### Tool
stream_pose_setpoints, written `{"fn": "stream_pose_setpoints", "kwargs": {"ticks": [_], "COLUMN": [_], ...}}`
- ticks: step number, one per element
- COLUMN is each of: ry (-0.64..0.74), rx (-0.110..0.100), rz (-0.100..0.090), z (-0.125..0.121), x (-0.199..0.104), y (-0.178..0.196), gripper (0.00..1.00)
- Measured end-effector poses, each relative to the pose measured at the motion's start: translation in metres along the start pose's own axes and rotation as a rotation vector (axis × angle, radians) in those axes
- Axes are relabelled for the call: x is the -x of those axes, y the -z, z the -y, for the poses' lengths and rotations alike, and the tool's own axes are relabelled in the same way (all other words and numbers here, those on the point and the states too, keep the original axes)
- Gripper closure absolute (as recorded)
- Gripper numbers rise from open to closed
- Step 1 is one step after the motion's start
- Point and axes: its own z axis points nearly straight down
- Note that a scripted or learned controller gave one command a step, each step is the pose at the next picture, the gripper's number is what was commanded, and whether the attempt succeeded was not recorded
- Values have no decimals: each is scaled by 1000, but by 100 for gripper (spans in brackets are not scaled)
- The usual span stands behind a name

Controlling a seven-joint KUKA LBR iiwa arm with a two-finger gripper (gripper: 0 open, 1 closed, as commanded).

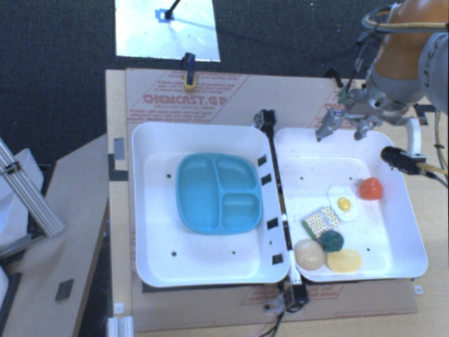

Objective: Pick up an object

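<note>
**Arm poised at the two o'clock corner**

The grey arm [410,55] reaches in from the right, its orange band [419,9] up at about one o'clock in the view. The wrist bends down and toward nine o'clock, carrying the gripper [344,126] at roughly two o'clock. Its two fingers [327,127] point downward, spread apart, with nothing between the jaws.

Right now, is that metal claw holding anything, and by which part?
Nothing is held. The grey two-finger gripper hangs open above the back rim of the right white bin, with nothing between its fingers.
</note>
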Motion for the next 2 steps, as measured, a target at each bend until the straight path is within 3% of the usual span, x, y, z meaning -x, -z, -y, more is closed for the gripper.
{"fn": "stream_pose_setpoints", "kwargs": {"ticks": [1, 2], "ry": [2, 1], "rx": [13, 11], "rz": [1, 2], "z": [-2, -1], "x": [0, -4], "y": [9, -33], "gripper": [0, 0]}}
